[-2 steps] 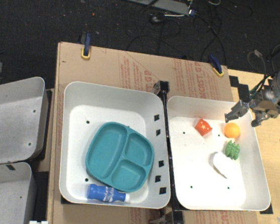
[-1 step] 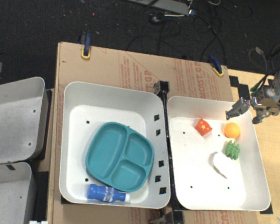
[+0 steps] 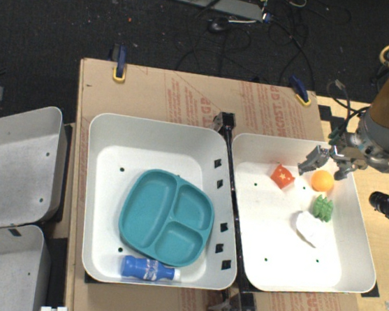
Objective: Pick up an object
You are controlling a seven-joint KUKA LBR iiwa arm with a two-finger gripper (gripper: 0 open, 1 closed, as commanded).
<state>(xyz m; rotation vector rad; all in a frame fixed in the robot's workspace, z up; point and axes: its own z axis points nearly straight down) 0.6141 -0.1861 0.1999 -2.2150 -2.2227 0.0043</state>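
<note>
Two white bins [image 3: 105, 140] side by side on a cardboard sheet [image 3: 188, 94], blue-yellow clamps [image 3: 120, 65] at its top edge, cables [image 3: 280, 28] trailing beyond.

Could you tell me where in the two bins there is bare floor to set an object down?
The right bin has bare floor on its left and near half, below the red block. Its far right corner is crowded: orange ball, green toy, white piece, with the tool above. The teal tray and blue bottle fill the left bin.
</note>
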